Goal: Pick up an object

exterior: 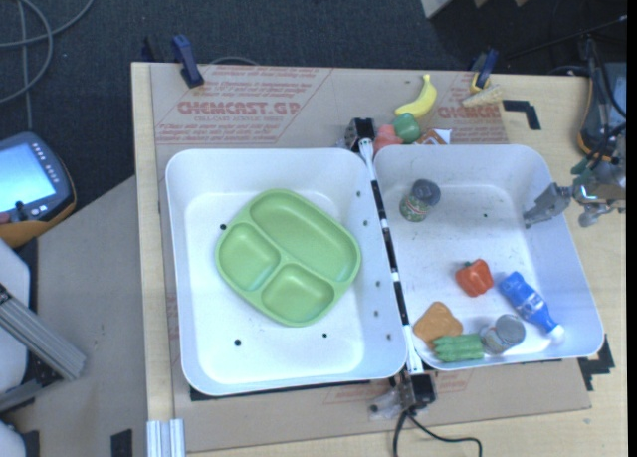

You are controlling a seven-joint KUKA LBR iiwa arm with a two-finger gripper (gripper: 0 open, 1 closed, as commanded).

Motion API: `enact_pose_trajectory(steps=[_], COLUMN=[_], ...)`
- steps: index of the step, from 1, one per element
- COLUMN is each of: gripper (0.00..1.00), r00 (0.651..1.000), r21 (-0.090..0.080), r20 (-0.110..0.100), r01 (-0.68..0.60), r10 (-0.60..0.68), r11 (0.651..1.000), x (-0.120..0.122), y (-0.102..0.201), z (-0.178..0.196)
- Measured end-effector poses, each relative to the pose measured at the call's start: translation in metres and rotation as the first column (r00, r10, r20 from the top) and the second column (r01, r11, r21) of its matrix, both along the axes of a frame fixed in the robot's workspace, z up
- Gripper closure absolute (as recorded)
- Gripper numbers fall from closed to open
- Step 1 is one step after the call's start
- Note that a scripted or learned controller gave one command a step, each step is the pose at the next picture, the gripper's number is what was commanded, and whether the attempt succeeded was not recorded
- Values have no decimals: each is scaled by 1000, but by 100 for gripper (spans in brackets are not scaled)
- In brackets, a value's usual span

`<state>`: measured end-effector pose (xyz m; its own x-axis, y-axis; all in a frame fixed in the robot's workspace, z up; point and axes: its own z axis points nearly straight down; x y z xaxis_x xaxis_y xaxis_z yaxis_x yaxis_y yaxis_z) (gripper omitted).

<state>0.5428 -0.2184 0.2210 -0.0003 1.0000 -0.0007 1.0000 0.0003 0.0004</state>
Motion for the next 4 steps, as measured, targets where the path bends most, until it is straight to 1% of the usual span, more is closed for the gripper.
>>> enact_pose_trajectory(steps=[1,2,3,4], gripper=[0,0,100,100], r00=[1000,1000,1000,1000], r21=[7,5,1,1], r20=[-10,-9,0,5], r01=[-7,1,1,-6], r10=[7,-1,-1,6], r11=[1000,1000,1000,1000], x=[44,-21,-17,-27], y=[71,99,97,171], z=[-127,-138,-127,-32])
